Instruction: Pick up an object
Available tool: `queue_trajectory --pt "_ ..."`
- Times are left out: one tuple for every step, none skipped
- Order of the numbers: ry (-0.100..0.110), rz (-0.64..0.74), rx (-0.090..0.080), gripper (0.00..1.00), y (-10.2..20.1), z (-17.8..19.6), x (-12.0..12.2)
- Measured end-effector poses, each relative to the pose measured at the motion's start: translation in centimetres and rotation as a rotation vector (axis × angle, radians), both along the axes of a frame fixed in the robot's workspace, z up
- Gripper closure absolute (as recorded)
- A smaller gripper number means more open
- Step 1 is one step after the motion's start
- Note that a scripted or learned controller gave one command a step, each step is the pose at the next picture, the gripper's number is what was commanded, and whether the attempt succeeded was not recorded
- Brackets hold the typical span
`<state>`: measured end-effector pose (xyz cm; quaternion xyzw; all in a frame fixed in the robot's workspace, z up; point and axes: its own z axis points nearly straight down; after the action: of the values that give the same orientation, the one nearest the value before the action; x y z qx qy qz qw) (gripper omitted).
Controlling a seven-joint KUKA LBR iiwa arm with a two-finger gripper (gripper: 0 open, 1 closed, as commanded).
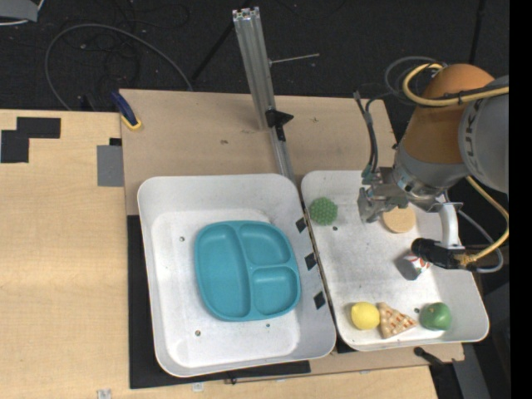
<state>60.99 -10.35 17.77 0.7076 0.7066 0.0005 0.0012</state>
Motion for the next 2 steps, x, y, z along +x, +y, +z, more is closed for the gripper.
queue_trajectory --pt "0.002 0.002 0.001 1.0 -0.1 2.8 0.0" --pt "0.004 0.006 0.003 1.0 4.5 3.3 0.2"
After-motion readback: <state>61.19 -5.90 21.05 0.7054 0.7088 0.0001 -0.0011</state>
